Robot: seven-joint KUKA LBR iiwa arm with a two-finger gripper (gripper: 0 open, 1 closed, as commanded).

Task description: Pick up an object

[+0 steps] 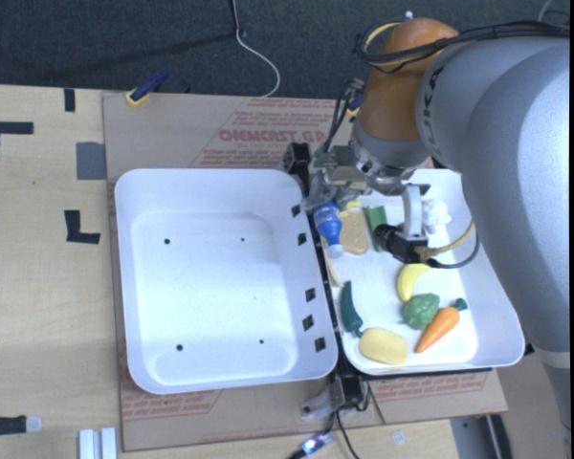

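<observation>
Nearest the camera, two white bins sit side by side on a sheet of cardboard (258,132) that lies on the pale wooden bench (38,285). Everything I could pick is in the right bin (502,352), on the view's right. At its near end lies a pale yellow lump (383,345). An orange carrot (438,327) sits just beside that lump, tilted up toward a green broccoli piece (421,309) that touches it. A dark green strip (349,309) runs along the wall shared with the left bin (210,285), above the lump. Farther in, a small yellow piece (412,279) rests just beyond the broccoli. Beyond that comes a tighter cluster. A tan piece (355,239) has a blue object (327,226) against it on the side toward the shared wall, a green piece (376,220) stands on its other side, and a white object (438,216) lies near the bin's outer wall. My gripper (337,197) hangs at the far end of the right bin, close to the shared wall and right over the blue object. From this angle I cannot tell how far it stands open, nor whether it has hold of anything. My orange band (402,75) rises above it, and my grey arm (517,161) reaches in from the view's right. At the far edge of the cardboard lies a small blue and yellow item (145,86). Past it a thin white cable (258,60) trails over the dark floor.
</observation>
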